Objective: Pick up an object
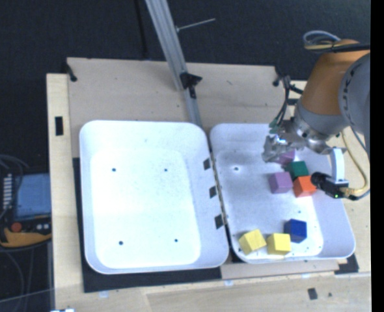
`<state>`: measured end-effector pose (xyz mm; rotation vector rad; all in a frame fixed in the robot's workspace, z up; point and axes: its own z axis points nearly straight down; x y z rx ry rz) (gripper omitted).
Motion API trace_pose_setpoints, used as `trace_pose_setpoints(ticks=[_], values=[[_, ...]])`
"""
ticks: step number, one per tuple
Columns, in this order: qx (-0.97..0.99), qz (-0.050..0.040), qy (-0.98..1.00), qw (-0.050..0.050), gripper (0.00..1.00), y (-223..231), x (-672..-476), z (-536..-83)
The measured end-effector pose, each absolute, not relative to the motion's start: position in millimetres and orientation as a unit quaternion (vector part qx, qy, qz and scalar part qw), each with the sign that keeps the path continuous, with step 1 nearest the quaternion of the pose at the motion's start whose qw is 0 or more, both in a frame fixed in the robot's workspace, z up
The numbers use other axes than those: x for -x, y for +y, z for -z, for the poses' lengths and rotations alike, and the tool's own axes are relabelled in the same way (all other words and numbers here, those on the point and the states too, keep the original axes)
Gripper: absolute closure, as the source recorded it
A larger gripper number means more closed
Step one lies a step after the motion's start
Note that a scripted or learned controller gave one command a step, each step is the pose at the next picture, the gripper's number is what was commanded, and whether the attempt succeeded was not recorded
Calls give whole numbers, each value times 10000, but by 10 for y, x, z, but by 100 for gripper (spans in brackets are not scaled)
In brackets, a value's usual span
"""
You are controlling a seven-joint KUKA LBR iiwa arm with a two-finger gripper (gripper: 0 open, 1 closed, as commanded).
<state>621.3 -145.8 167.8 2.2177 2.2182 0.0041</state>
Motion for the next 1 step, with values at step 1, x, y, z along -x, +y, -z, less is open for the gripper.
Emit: trace_pose_setpoints(ticks=[1], values=[[-7091, -15, 7051, 30, 100, -1538, -6179, -2163]])
